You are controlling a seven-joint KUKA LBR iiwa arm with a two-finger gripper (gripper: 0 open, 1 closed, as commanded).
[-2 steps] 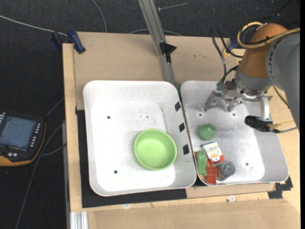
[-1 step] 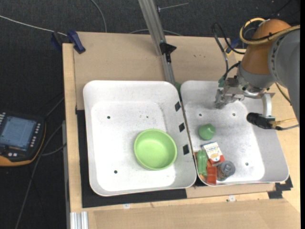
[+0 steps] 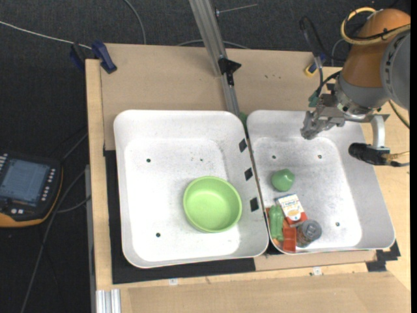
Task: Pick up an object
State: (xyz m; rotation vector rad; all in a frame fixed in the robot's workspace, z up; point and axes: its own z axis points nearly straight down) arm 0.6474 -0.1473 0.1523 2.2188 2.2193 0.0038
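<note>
In the right bin (image 3: 339, 175) a small green round object (image 3: 283, 179) lies near the left wall. Below it, at the bin's front left corner, sit an orange-and-white packet (image 3: 290, 207), a green strip (image 3: 276, 223), a red piece (image 3: 288, 238) and a grey round thing (image 3: 309, 231), packed together. My gripper (image 3: 311, 130) hangs over the bin's far edge, up and to the right of the green round object and well apart from it. Nothing shows between its fingers.
The left bin (image 3: 143, 175) holds a light green bowl (image 3: 212, 204) near its front right. A metal pole (image 3: 212, 38) slants up from between the bins. A tablet-like pendant (image 3: 25, 184) lies off the bench at left.
</note>
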